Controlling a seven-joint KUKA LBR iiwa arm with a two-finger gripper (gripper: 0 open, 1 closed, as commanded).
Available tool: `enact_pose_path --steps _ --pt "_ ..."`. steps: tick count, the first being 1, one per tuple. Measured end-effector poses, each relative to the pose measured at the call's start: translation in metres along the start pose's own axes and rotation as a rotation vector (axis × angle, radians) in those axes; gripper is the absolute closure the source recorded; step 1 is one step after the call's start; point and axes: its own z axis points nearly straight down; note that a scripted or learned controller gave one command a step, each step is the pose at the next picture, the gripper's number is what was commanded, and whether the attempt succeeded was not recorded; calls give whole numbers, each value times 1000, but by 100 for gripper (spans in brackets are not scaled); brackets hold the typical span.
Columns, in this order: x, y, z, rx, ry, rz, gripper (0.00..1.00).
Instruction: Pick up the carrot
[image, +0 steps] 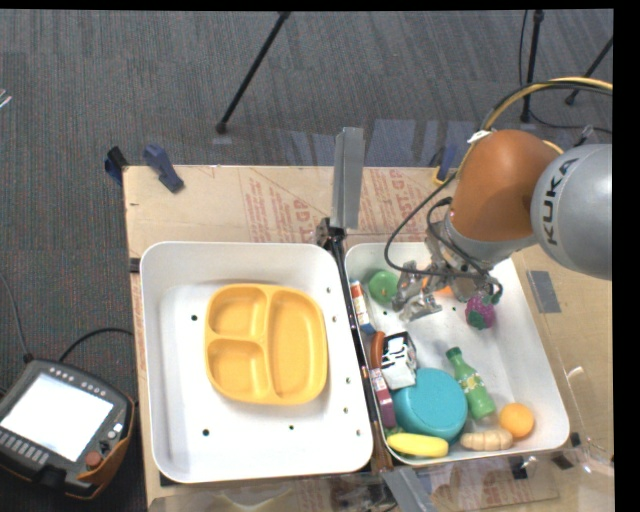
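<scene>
Gripper (424, 293) is low in the right bin (545, 360), over its back-left part, w/ the grey arm (585, 205) and orange band (500, 185) coming in from the right. Can't tell if it's wide or narrow; metal parts and cables blur together there.

Carrot (430, 282): just a small orange bit shows, right at the gripper, mostly hidden under it. Can't tell if it's touching or gripped.

Nearby in the same bin:
- green round toy (382, 287) just left of the gripper
- purple grapes (481, 314) just right of it
- black-and-white item (398, 358) in front, near the bin's left wall
- teal bowl (430, 402) towards the front, w/ a green bottle (470, 382) lying just beside it on the right
- banana (418, 445) at the front edge, beige piece (485, 438) next to it, orange ball (517, 420) in the front-right corner

Left bin (165, 400) holds a yellow divided tray (267, 343), flat, about mid-bin, well apart from the gripper. A pendant w/ screen (60, 425) sits on the floor, bottom left.
</scene>
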Motion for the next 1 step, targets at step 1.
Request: enact_pose_path --steps 1 --pt "11 -42 -79 8 -5 35 100"
